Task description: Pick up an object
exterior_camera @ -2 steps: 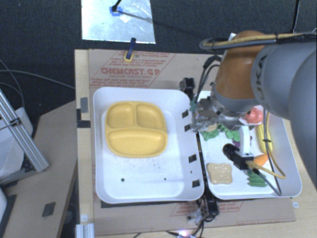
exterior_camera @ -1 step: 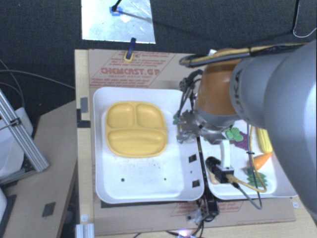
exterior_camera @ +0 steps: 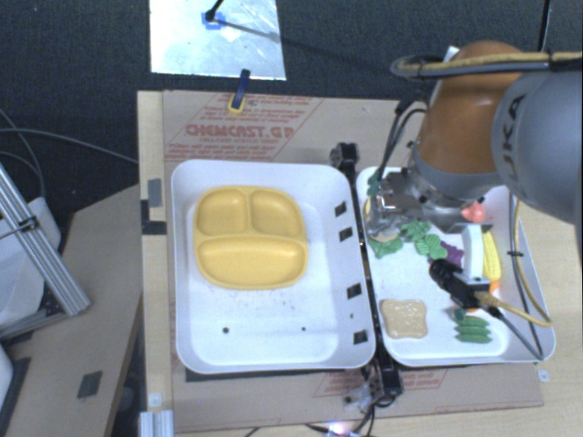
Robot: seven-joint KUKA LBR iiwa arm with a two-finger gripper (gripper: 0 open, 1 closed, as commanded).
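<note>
My gripper (exterior_camera: pixel 383 209) hangs low over the far left part of the right bin (exterior_camera: pixel 524 349), its metal body just under the orange wrist band. Right beneath and beside it lie green leafy toy pieces (exterior_camera: pixel 414 235) and a pale green one (exterior_camera: pixel 385 244). A purple grape bunch (exterior_camera: pixel 449 249) sits just right of them. Nearer the front rest a tan bread slice (exterior_camera: pixel 404 318) and a green bean pod (exterior_camera: pixel 472 329). A yellow corn cob (exterior_camera: pixel 491 253) and a white piece (exterior_camera: pixel 472 244) lie along the right side. What sits under the gripper is hidden.
The left bin (exterior_camera: pixel 273 340) holds a yellow divided plate (exterior_camera: pixel 250 237) in its far half. A black clamped ridge (exterior_camera: pixel 360 271) separates the bins. A black cable with a yellow wire (exterior_camera: pixel 474 294) crosses the right bin. The arm's bulk covers that bin's far right corner.
</note>
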